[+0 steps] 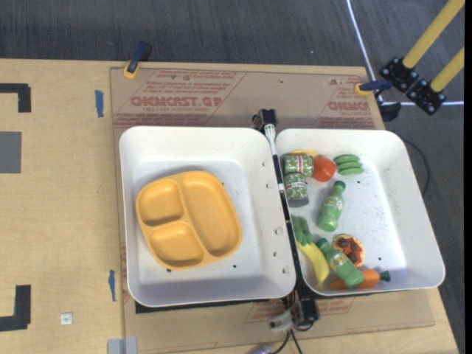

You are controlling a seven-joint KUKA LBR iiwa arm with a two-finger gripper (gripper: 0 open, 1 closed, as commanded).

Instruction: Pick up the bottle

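Robot lab: clamped cardboard bench (221, 94), tape markers (99, 103), white bins (140, 153).

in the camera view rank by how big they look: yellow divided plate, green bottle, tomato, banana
1. yellow divided plate
2. and 3. green bottle and banana, too alike to rank
4. tomato

At the upper right you see yellow struts (441, 19) joined by black clamps (411, 84); whether they belong to the arm, you cannot tell.

Glossy green plastic bottle (331, 206), smooth white bins (192, 142), matt yellow plate (189, 219)
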